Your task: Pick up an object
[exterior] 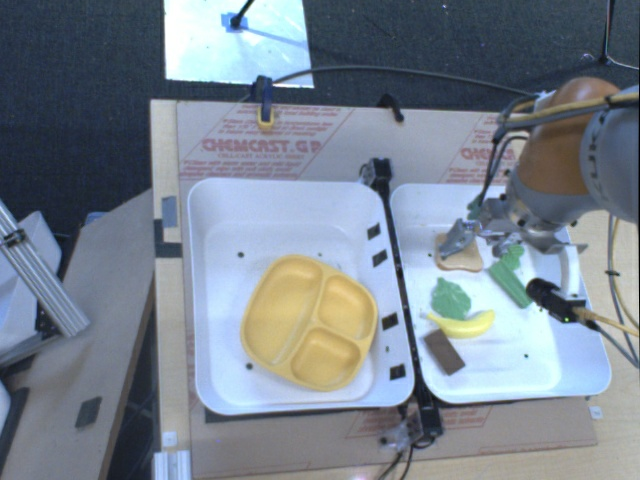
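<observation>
The right bin (520, 373) holds several small toy foods. A tan bread slice (461, 259) lies near its back left. In front of it sit a green leafy piece (450, 297), a yellow banana (466, 323) and a brown block (443, 351). A long green piece (511, 275) lies to the right of the bread. My gripper (462, 236) hangs low over the back edge of the bread slice, on the grey arm with the orange band (560, 143) that reaches in from the right. Nothing is visibly lifted.
The left bin (215, 268) holds a yellow divided plate (308, 320). A black divider strip (392, 278) runs between the two bins. Black cables and a connector (550, 298) trail from the wrist over the right bin's right side.
</observation>
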